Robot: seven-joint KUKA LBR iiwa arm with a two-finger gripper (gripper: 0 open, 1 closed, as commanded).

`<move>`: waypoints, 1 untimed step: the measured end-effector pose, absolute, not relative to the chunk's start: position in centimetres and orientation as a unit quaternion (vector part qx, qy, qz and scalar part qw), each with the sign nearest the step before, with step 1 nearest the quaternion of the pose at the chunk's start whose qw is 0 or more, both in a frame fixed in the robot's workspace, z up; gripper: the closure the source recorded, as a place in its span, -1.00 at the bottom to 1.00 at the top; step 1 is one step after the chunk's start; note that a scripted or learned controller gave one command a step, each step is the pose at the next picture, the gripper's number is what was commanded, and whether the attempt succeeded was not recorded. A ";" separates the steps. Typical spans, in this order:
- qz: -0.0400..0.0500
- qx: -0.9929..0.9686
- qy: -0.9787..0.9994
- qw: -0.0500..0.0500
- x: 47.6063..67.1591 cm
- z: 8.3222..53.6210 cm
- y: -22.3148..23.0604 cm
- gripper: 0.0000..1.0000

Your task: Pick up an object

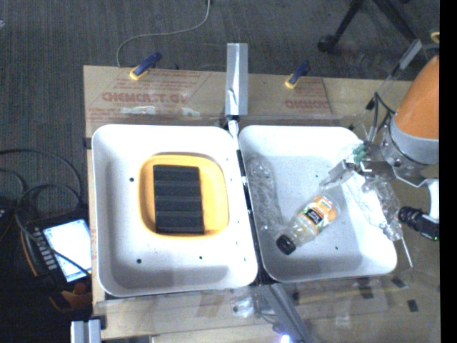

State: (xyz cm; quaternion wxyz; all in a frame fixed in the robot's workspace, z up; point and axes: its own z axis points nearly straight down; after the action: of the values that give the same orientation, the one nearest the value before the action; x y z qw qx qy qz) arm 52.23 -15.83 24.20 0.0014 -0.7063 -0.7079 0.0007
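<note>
A small bottle (309, 223) with a black cap and an orange and white label lies tilted on the floor of the right bin (325, 263). A clear, crumpled plastic bottle (260, 186) lies along that bin's left wall. My gripper (363, 197) hangs over the right side of this bin, just right of the labelled bottle. Its two fingers are spread apart, open, with nothing between them. One finger (337, 176) points left toward the bottle; the other runs down along the bin's right wall.
The left bin (114, 249) holds a yellow sponge-like block with a black ribbed top (178, 196). A metal divider post (235, 84) stands between the bins at the back. The arm's orange band (423, 102) is at the far right.
</note>
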 end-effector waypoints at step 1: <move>0.000 -0.673 -0.739 0.001 52.6 15.2 -18.5 -1.00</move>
State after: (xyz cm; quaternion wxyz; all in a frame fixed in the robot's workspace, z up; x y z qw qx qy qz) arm 52.60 -18.47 15.16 0.0014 -0.6735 -0.7392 0.0005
